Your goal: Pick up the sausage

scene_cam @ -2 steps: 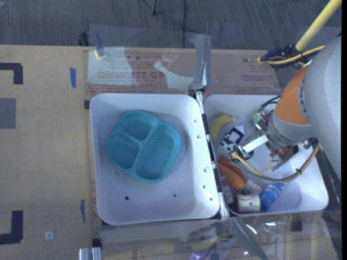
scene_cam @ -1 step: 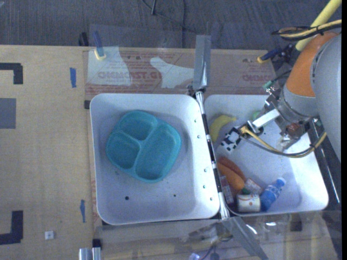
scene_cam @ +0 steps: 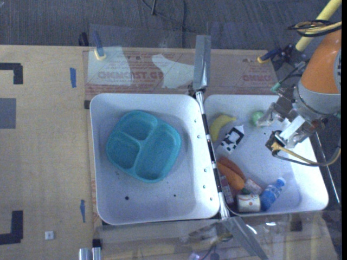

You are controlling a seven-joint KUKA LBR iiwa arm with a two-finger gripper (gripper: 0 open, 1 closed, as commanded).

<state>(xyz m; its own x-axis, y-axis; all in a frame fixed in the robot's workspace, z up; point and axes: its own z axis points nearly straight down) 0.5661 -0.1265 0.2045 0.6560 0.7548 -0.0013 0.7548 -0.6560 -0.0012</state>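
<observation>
In the right bin (scene_cam: 309, 196), the sausage (scene_cam: 232, 173) lies slantwise at the left wall, near the front. Just beside it toward the front corner sit a small can (scene_cam: 248, 202) and a blue bottle (scene_cam: 271, 194). Farther back, the hand (scene_cam: 282, 137) hovers over the right bin's right half, wrist slanting in from the right; whether it is open I cannot tell. It is well apart from the sausage.

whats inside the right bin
In the right bin: a yellow banana, a black-and-white block, a small green item, the orange-brown sausage, a small can and a blue bottle. The arm covers its upper right corner.
</observation>
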